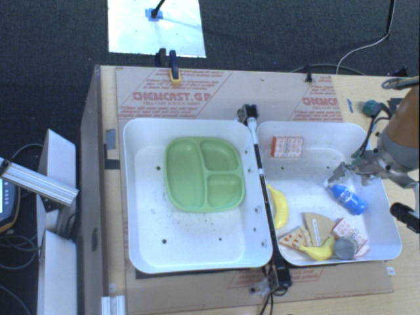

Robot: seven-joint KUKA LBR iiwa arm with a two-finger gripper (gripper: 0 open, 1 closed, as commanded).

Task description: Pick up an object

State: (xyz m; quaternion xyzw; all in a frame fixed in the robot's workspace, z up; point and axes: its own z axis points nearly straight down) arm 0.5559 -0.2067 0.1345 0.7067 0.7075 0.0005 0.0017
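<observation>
The gripper [357, 166] hangs just above the blue bottle [347, 199] in the right bin [315, 133] — touching nothing. Left of the bottle lies a banana [280, 205]; further left, a green divided plate [204, 174].

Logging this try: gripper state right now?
Gripper: cannot be told if open or closed; it sits in the right bin just above the blue bottle.

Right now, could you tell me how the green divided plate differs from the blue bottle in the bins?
The green divided plate lies flat in the left bin, while the blue bottle lies on its side in the right bin. The plate is far larger and broad; the bottle is small and narrow. The plate sits alone; the bottle has the gripper just above it and other items nearby. Both rest on a bin floor.
</observation>
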